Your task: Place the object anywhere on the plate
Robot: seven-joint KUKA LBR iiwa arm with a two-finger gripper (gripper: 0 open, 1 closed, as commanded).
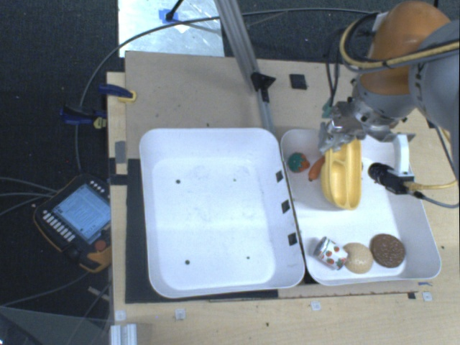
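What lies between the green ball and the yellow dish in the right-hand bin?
In the camera view, a small orange carrot-like piece lies between the green ball and the yellow dish.

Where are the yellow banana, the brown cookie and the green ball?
yellow banana (343, 180): camera view, middle of its body.
brown cookie (388, 250): camera view, centre of its top.
green ball (297, 162): camera view, its middle.
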